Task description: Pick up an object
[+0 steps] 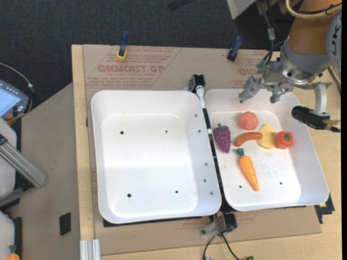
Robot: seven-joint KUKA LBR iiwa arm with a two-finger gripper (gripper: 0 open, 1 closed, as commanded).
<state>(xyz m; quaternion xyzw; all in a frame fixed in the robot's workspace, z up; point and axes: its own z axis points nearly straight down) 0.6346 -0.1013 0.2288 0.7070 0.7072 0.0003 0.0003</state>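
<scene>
The right bin (303,186) holds several toy foods: a purple grape bunch (222,137), a pink-red round fruit (249,120), a sausage (247,139), a yellow piece (267,136), a red tomato (283,140) and an orange carrot (248,170). My gripper (264,92) hangs over the far edge of the right bin, above and beyond the round fruit. Its two grey fingers (249,90) are spread apart with nothing between them.
The left bin (108,161) sits beside the right one, joined by a black clip (196,83) at the far seam. A yellow clamp (122,51) and a blue clamp (235,47) hold the cardboard base. A black cable connector (309,116) juts at the right.
</scene>
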